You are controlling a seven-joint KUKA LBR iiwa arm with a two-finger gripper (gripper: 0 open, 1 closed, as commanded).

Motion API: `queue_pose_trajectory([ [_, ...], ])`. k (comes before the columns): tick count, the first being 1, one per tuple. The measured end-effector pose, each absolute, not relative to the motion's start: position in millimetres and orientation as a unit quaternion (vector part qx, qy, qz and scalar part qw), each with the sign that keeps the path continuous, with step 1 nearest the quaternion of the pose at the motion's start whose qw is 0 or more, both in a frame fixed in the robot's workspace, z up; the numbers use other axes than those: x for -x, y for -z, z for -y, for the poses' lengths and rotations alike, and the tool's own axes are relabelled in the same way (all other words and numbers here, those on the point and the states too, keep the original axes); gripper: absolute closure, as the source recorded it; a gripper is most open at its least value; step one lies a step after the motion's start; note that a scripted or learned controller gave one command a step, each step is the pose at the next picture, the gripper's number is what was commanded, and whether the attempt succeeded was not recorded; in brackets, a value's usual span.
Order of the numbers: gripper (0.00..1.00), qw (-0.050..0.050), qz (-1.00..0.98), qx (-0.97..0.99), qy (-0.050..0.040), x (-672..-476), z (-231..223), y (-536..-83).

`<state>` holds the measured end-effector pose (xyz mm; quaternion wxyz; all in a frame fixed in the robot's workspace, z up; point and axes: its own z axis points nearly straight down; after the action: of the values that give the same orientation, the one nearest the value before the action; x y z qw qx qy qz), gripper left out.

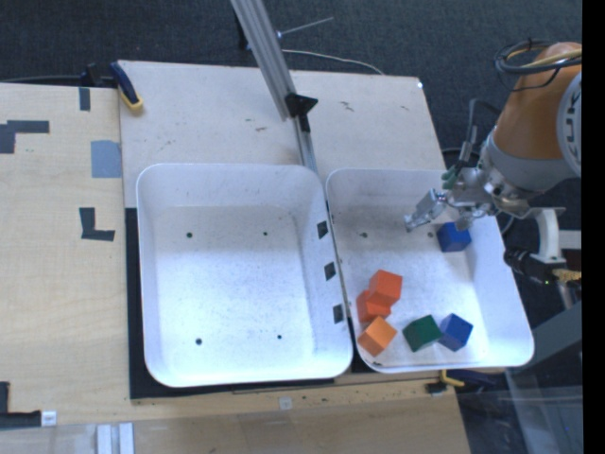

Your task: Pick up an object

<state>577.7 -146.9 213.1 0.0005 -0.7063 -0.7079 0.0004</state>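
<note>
Sitting in the right bin (492, 282), a blue cube (454, 238) lies near the far right wall, just beside the gripper (437, 212). Whether the claw is open or closed I cannot tell — I see metal parts just left of and above the cube, nothing clearly clamped. Nearer to me in the same bin: two orange-red blocks (380, 293) touching each other, a lighter orange cube (377, 334) just near of them, then a green cube (422, 332) and a second blue cube (457, 330) side by side at the near wall. From the right, the arm (539, 121) reaches over the bin's far right corner, its orange band high up. Beside it the left bin (151, 253) sits — a silver pole (269, 50) slants down to the divide between the two.
</note>
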Motion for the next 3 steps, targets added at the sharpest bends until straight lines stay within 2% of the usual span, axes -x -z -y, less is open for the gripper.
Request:
queue_pose_trajectory([
  [1,0.0,0.003,0.708,0.707,-0.0014,-496.0,99,-89],
  [2,1.0,0.002,0.708,0.707,-0.0007,-497.3,100,-101],
  [3,1.0,0.0,0.708,0.706,-0.0003,-531.9,94,-91],
])
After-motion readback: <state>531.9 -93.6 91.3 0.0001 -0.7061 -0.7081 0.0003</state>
